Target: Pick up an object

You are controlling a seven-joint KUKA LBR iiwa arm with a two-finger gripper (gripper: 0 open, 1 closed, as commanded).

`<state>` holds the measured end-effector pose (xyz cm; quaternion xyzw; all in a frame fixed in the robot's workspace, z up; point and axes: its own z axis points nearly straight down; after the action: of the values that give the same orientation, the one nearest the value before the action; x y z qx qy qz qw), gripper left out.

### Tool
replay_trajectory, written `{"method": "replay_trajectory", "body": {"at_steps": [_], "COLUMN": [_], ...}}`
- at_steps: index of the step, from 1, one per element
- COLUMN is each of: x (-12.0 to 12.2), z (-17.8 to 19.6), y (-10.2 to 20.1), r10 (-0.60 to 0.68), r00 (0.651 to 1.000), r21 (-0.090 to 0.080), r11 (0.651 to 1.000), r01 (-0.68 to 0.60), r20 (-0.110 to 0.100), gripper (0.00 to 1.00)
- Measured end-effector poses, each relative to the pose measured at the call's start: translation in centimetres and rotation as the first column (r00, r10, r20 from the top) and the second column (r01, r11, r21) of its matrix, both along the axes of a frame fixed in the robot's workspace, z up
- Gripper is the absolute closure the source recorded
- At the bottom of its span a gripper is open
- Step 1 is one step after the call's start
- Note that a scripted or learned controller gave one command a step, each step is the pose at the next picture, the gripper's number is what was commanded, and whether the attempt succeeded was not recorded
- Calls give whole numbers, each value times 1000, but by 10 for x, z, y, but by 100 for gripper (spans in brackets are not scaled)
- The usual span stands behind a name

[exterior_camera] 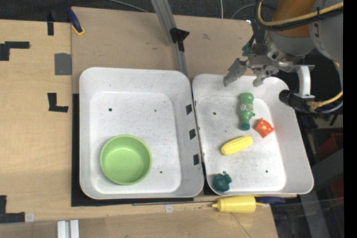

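My claw [244, 76] hung wide open and empty over the far rim of the right bin [295, 175]. The green bottle [245, 110] lay just below it, near the red piece [264, 127]. I judged my fingers could push the round bottle aside and close on nothing.

The arm [312, 3] was grey with a rounded orange band above the wrist, yellow and black cables looped around it, and it ended in a grey metal gripper [245, 76] with two slim fingers, beside what seemed to be a white bracket.
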<state>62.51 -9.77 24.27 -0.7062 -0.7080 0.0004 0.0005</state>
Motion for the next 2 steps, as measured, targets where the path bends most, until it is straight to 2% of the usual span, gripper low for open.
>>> {"method": "replay_trajectory", "body": {"at_steps": [1,2], "x": [0,-4], "z": [0,-64], "y": [0,-2], "r10": [0,-1], "r00": [1000,1000], "r21": [0,-1], "r11": [1000,1000], "r01": [0,1], "r20": [0,-7], "gripper": [0,0]}}
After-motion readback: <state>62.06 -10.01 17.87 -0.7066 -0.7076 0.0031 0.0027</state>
